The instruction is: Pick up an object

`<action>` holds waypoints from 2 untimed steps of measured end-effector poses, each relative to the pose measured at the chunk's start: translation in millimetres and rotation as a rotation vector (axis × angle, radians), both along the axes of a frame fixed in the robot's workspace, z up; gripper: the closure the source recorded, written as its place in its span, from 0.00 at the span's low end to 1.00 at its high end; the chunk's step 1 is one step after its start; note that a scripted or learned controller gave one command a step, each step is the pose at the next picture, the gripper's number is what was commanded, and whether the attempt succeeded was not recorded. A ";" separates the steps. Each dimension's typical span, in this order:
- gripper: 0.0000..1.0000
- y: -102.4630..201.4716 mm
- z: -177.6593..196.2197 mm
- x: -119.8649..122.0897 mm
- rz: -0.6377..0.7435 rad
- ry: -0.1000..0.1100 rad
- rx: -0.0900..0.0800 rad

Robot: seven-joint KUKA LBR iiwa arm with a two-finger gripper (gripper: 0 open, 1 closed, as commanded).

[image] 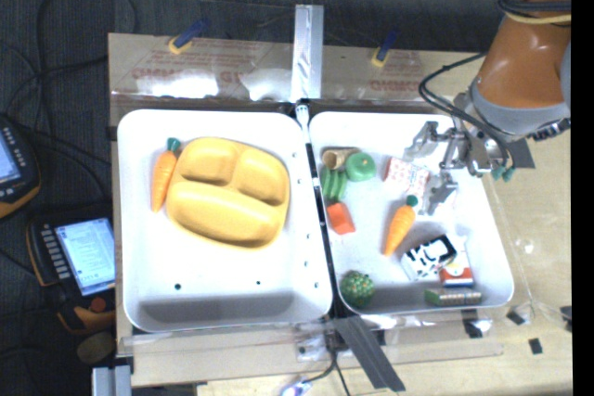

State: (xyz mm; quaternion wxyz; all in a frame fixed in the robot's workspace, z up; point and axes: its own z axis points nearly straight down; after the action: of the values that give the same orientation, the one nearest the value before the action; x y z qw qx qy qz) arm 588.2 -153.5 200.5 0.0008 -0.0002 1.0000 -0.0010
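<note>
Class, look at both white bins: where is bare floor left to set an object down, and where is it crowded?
Free: the left bin floor in front of the yellow tray. In the right bin, a patch between broccoli and carrot. Crowded: its far edge and near right corner.

Even, fairly bright overhead light whitens the bins (218, 306) almost to glare, shadows stay soft, and the whole frame looks slightly blurred and grainy.

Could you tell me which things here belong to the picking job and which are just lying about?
In play, right bin:
hand
carrot
black-and-white toy
green ball
bumpy green ball

Lying about:
yellow tray and second carrot in left bin
handheld screen
black cables
</note>
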 end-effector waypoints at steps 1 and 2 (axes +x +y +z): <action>0.00 12.7 -109.5 -19.7 0.112 -0.006 -0.003; 0.00 49.0 -110.2 5.5 0.080 -0.012 -0.001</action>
State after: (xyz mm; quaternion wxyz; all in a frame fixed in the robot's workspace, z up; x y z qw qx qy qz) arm 593.7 -104.5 90.3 0.0068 -0.0403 0.9992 -0.0016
